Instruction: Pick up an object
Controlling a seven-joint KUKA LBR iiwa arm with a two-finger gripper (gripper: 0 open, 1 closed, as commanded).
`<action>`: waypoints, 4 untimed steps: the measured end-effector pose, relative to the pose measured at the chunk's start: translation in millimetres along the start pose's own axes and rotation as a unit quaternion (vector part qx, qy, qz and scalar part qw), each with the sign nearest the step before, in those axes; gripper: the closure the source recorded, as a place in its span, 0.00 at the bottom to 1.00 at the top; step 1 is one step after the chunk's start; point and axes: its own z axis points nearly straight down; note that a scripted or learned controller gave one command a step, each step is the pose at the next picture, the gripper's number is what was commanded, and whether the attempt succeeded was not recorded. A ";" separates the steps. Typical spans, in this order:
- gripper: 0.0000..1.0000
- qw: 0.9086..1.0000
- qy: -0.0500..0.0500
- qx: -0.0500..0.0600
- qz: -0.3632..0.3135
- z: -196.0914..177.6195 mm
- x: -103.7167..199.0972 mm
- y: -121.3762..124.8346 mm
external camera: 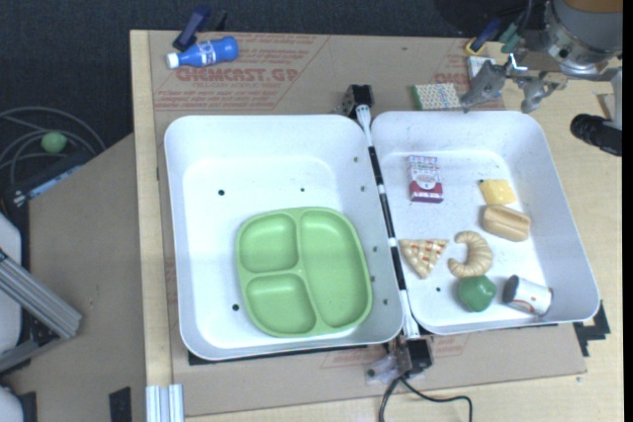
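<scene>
Green divided plate [301, 270] in the left bin [198, 153], right bin [554, 163] holding croissant [472, 254], pizza slice [423, 255], red carton [425, 180] (all untouched), gripper [504, 89] above its far rim, fingers spread, gripping nothing.

Green tray [302, 272], toy foods [475, 247], two bins [198, 173]
</scene>
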 end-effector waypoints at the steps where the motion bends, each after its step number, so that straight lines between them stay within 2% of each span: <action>1: 0.00 1.000 0.001 0.000 0.000 176.1 14.2 -38.4; 2: 0.00 1.000 0.000 -0.001 0.000 189.5 20.6 -30.4; 3: 1.00 1.000 0.000 -0.002 0.000 179.0 20.4 -29.8; 4: 1.00 1.000 0.001 -0.002 -0.001 83.8 102.8 -35.4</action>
